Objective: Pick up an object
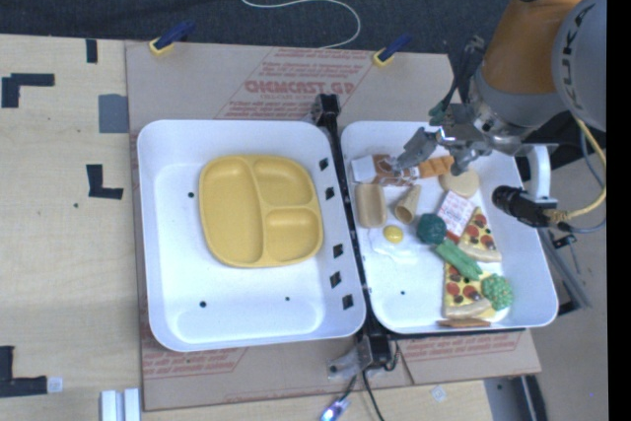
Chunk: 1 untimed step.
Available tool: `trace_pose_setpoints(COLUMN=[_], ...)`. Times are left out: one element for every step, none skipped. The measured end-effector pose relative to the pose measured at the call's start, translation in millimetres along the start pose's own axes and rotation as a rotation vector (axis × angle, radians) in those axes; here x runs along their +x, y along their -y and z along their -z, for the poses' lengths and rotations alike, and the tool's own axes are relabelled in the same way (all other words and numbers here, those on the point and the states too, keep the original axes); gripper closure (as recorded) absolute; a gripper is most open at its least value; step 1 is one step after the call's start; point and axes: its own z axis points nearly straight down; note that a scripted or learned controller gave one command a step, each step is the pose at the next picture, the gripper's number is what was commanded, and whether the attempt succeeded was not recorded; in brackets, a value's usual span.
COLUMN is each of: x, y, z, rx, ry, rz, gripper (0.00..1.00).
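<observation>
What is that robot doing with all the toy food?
The robot arm reaches in from the right, and its gripper hangs over the top of the right bin, which holds a heap of toy food: pizza slices, a fried egg, broccoli and more. It is trying to pick one up, but nothing shows between its fingers yet. The left bin holds a yellow divided plate.

Red mirrored print on the cardboard sheet (pixel 296 86) is too blurred to read; "KUK" runs down the arm (pixel 575 54).
</observation>
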Motion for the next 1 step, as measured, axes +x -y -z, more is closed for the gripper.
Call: trace_pose_setpoints(x=[-28.1], y=[-50.4], z=[-132.5], rx=[-0.011], ry=[0.002], rz=[0.000], gripper=[0.00])
